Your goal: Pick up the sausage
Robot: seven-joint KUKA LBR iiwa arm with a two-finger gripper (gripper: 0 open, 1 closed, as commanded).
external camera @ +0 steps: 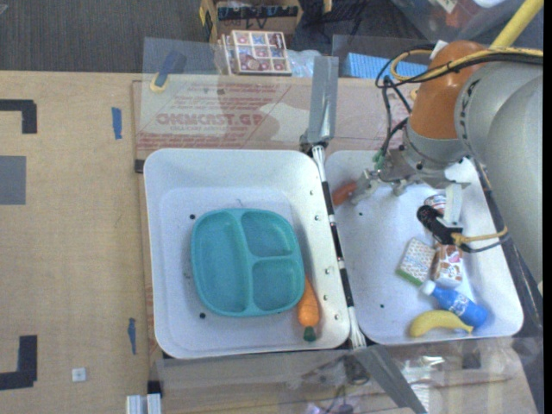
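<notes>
the grey arm (509,128) reaches in from the upper right, its claw (373,179) low over the right bin's (379,291) top left corner. a reddish sausage (343,192) lies just beside it; whether the claw grips it cannot be made out.

Grey arm (509,136), orange wrist band (444,93)

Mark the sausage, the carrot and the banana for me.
reddish sausage (342,192): camera view, its middle.
orange carrot (309,307): camera view, mid-body.
yellow banana (440,323): camera view, middle of its curve.

Sausage (342,193) half hidden behind gripper (366,184) (jaws' spacing indiscernible).
</notes>
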